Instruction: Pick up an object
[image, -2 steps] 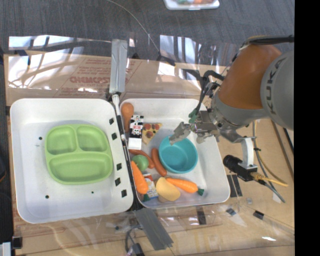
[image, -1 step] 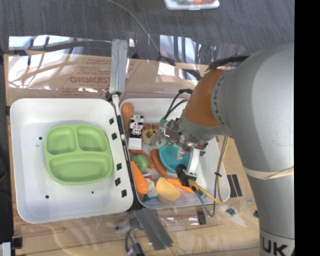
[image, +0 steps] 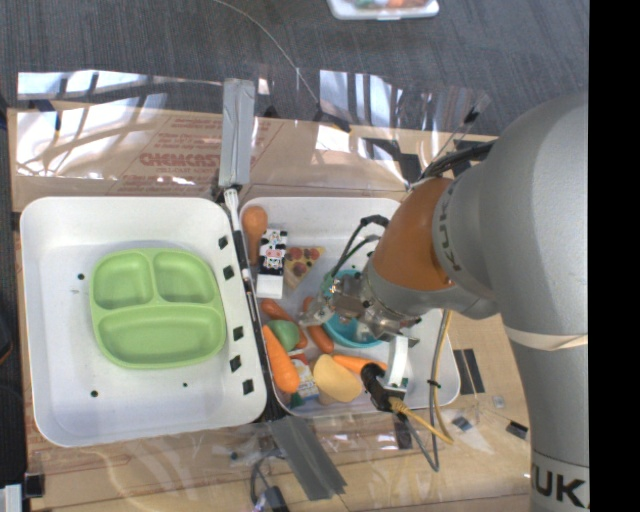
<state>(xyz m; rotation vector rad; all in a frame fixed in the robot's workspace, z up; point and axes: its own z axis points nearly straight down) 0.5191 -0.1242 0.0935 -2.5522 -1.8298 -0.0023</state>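
The right bin (image: 330, 212) holds a heap of toy food. A long orange carrot (image: 279, 362) lies by its left wall, beside a green piece (image: 284, 333). A pale yellow lump (image: 337, 380) sits at the front. A cow-patterned carton (image: 272, 251), an orange egg shape (image: 256, 220) and a pizza slice (image: 301, 262) lie toward the back. My gripper (image: 336, 303) is low in the middle of the bin, over a teal bowl (image: 352, 333) and a small carrot (image: 320, 339). The wrist hides its tip.
The left bin (image: 60, 240) carries a green divided plate (image: 157, 306). A raised divider with black clips (image: 236, 300) separates the bins. The arm's grey bulk (image: 520, 220) covers the right bin's right side, and cables (image: 430, 415) hang over its front rim.
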